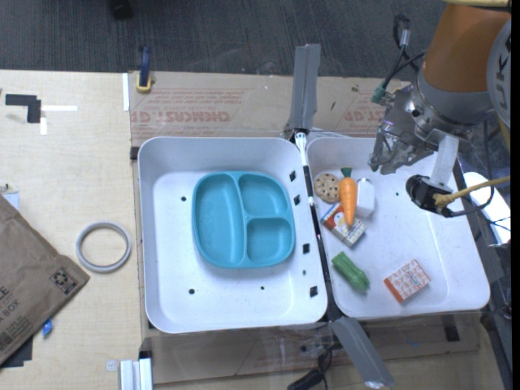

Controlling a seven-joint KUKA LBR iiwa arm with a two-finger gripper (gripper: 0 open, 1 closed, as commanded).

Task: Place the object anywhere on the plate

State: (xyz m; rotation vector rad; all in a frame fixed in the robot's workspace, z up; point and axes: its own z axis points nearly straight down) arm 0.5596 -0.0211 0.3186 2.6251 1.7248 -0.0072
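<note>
A teal plate [243,218] with three compartments lies in the left bin [162,242]. The right bin [455,258] holds a toy carrot [348,199], a round cookie [327,187], a white block [365,197], a small red-and-white packet [344,227], a green piece [350,270] and an orange-red carton [407,280]. My gripper [390,159] hangs over the back of the right bin, right of the carrot and clear of it. Nothing shows between its dark fingers.
A roll of tape [103,245] and a brown cardboard box [28,279] lie on the bench left of the bins. A grey divider [305,88] stands behind the gap between the bins. A cable loops by the wrist at the right.
</note>
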